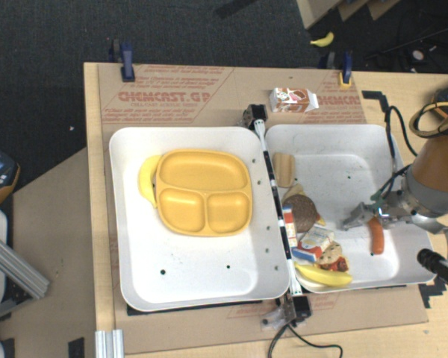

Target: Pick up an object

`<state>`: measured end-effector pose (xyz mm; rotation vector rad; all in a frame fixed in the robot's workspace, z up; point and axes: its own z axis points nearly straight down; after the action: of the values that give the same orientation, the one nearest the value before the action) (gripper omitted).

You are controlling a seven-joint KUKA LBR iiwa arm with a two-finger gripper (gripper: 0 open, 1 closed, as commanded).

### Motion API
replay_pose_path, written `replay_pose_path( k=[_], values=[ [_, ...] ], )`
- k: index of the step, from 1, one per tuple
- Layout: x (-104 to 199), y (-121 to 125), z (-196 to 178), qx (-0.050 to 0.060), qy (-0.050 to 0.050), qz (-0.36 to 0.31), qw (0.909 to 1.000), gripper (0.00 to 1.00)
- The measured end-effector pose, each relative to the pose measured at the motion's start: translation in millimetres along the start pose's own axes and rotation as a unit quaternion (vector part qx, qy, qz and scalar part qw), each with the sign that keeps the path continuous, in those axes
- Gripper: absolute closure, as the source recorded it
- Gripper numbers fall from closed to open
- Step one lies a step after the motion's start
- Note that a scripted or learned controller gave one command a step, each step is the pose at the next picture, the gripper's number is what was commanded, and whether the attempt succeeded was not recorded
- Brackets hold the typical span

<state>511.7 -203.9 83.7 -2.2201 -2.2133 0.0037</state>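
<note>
An orange, carrot-like stick (376, 238) is lying in the right bin (336, 142), just beside the pincer (367, 216). The pincer's opening is blurring into grey metal, so I cannot tell its state.

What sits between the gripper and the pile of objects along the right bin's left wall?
Nothing visible. Bare bin floor lies between the gripper and the pile against the right bin's left wall. An orange carrot-like piece lies just below the gripper, off that line.
</note>
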Motion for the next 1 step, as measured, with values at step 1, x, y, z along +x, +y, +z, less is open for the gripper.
replay_pose_path(
  k=[1],
  values=[
    [0.2, 3.8, -11.3, -0.004, -0.002, -0.001, 1.0, 1.0]
  ],
)
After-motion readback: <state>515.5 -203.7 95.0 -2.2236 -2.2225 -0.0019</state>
